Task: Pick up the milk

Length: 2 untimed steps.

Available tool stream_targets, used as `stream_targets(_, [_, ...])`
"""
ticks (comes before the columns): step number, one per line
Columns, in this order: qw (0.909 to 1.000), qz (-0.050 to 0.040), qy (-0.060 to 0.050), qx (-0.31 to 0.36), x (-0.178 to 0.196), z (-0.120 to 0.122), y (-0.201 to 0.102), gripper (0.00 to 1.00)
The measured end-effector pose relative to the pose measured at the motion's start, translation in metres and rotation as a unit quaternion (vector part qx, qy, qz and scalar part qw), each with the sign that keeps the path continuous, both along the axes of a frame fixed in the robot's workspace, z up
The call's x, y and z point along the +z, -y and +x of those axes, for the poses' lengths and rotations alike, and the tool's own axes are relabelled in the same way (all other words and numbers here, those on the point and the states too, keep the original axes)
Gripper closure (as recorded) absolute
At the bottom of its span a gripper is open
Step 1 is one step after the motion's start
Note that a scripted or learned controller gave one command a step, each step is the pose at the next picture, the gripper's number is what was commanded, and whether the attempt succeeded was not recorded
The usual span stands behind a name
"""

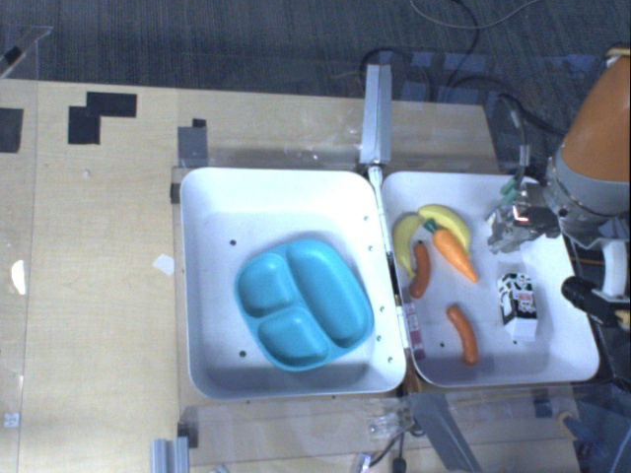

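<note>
The left bin (197,264) holds a blue divided plate (304,304) near its middle. The right bin (582,363) holds a banana (434,220) and a carrot (455,251) at its far left, and two sausages (421,269) (463,333) nearer. The milk (518,305) lies on its side toward the right of that bin, apart from the rest. The gripper (513,220) hovers beyond the milk at the bin's far right; whether it is open or closed I cannot tell. The approach looks unfinished: it must next come nearer, centre over the milk and descend.
</note>
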<state>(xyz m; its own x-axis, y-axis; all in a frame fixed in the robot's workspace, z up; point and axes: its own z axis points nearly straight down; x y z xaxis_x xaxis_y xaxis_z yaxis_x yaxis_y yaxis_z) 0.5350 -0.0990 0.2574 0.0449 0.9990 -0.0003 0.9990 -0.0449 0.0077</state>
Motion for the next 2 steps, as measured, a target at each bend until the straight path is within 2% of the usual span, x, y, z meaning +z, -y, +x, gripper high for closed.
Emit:
stream_targets(1, [0.986,0.0011,-0.003,-0.167,-0.057,-0.026,-0.022,1.0])
stream_targets(2, [0.9716,0.0012,0.0,-0.237,0.061,-0.047,0.011,1.0])
